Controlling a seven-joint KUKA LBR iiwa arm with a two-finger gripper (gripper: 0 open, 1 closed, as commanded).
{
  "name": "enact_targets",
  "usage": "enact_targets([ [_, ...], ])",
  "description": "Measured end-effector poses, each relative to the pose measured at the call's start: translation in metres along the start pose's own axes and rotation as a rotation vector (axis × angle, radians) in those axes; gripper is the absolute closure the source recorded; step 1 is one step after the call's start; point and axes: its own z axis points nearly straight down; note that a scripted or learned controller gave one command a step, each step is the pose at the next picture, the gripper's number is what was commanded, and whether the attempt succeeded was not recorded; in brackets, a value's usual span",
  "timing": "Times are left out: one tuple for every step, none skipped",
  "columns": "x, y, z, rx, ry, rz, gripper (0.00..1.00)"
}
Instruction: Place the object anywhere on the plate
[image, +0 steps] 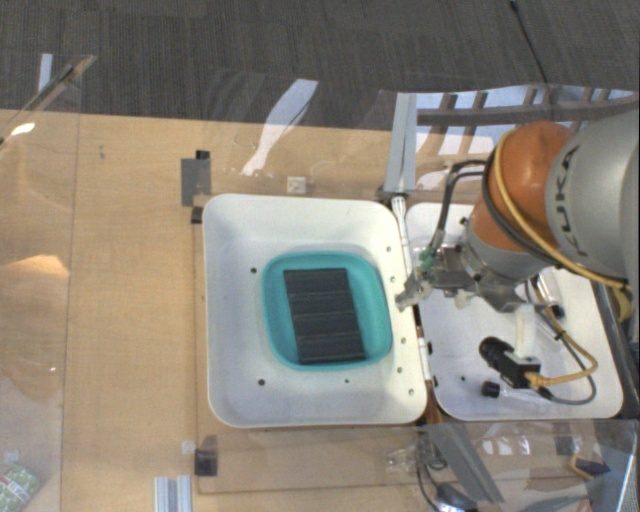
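Gripper (424, 284): low over the left edge of the right bin (450, 385), just beside the rim it shares with the left bin (230, 330). The wrist and the orange band (530, 190) sit above it and hide most of it. You cannot tell from here whether it is open or closed, and nothing can be seen held in it.

Task's thing: a dark ribbed slab (323, 315) lies flat on the teal plate (273, 310), roughly centred, with teal showing on every side. The plate sits in the middle of the left bin. The slab is well apart from the gripper, with the bin wall between them.

Judgement: the placement looks done as things lie.

Risks from here:
- The gripper sits very close to the shared rim. A sideways move toward the plate at this height could catch the wall and jolt both bins. Lift first.
- If the program makes another pick, the slab may come off the plate. It is flat and broad, so a pinch could slip, tip it up on edge, or drag it over the plate's lip.
- The plate looks loose in its bin. A push on the slab could slide the plate too.
- With the gripper's state unknown, do not assume that it is free before you command travel.
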Motion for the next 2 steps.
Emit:
enact_targets([
  [0.001,0.002,-0.011,-0.005,0.001,-0.003,1.00],
  [0.058,-0.046,0.001,0.003,0.000,-0.104,1.00],
])
